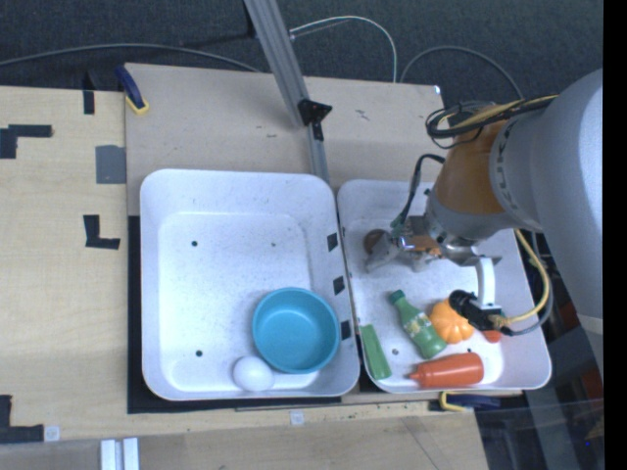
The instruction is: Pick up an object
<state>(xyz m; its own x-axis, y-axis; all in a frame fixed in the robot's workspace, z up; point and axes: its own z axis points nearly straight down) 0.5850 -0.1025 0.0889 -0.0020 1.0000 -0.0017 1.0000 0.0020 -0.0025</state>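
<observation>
My gripper (pixel 376 248) is low over the upper left part of the right bin (pixel 519 360), close to the wall shared with the other bin. No object shows between its tips. Below it in the same bin lie a green bottle (pixel 416 325), a small orange fruit (pixel 448 323), a red-orange carrot-like piece (pixel 449 370) and a flat green stick (pixel 375 352). All of them sit apart from the gripper, toward the bin's front.
The left bin (pixel 176 262) holds a blue bowl (pixel 294 329) and a white ball (pixel 252 372) at its front right corner. A grey metal pole (pixel 284 57) slants down to the bins' shared back edge. The arm's body covers the right bin's right side.
</observation>
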